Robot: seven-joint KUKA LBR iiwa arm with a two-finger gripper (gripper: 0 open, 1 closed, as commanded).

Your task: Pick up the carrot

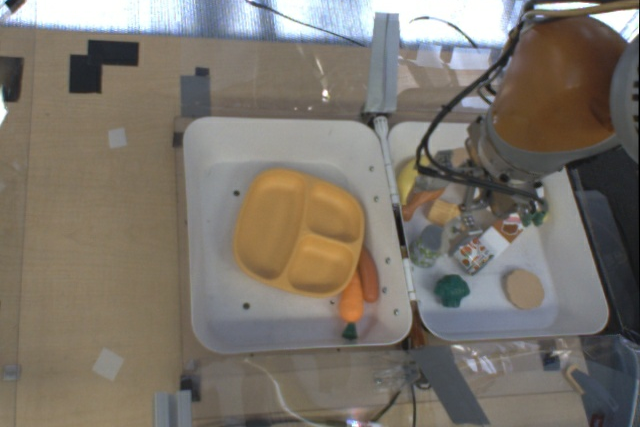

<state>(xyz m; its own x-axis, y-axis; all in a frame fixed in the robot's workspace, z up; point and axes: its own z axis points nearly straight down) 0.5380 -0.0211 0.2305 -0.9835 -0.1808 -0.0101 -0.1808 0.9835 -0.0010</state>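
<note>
**Carrot [352, 298] at the tray's near corner, my gripper in the other bin**

Carrot lies in the left bin [215, 245], just off the near right corner of the yellow tray [298, 231]. It touches the tray's rim or comes very close to it; I cannot tell which. Its orange body points up toward the tray and its small green top points away from the tray, toward the bin's near wall. A reddish sausage [369, 276] lies on the right of the carrot, also against the tray's right edge, and the two touch or nearly touch along their sides. The tray itself has three compartments, and it sits tilted in the middle of its bin.

My gripper [482, 215] is well to the right of the tray, past the divider, over the right bin [585, 310]. My arm [550, 85], with its orange band, covers most of it from above, and cables loop around it. I cannot tell whether the gripper is wide or narrow, and I see nothing that I could call held. It is well apart from the carrot.

Right of the tray, in that bin, lie a green broccoli [452, 289], a round tan biscuit [523, 289] farther right, a small patterned cube [473, 256] above the broccoli, and a yellow piece [407, 179] close to the divider. Other small things sit under my wrist, too hidden to name.
</note>
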